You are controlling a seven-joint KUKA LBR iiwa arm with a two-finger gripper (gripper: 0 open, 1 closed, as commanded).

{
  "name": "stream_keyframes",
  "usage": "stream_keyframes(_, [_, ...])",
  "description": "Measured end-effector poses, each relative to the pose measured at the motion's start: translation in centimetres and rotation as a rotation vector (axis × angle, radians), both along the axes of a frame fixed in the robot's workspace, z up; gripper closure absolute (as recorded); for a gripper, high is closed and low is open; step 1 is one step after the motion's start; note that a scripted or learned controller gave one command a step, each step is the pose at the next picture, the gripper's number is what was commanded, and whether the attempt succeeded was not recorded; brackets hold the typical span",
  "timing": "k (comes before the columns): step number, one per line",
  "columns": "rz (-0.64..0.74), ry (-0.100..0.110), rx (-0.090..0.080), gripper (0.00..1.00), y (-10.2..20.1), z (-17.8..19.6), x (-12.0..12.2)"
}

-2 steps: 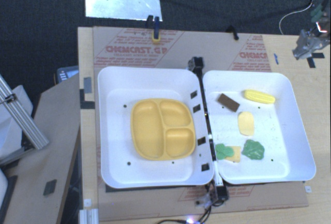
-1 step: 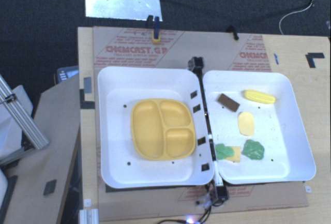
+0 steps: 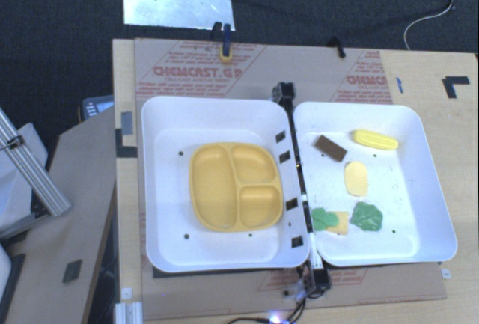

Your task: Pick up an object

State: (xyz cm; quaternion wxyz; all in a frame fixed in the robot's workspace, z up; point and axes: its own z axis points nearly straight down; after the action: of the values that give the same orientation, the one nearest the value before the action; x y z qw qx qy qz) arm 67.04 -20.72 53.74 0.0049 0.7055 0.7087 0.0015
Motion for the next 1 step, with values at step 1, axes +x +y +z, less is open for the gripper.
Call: stream_keyframes(1, [0.001,0.006,0.003,1.0,0.17,-0.18,-0.17])
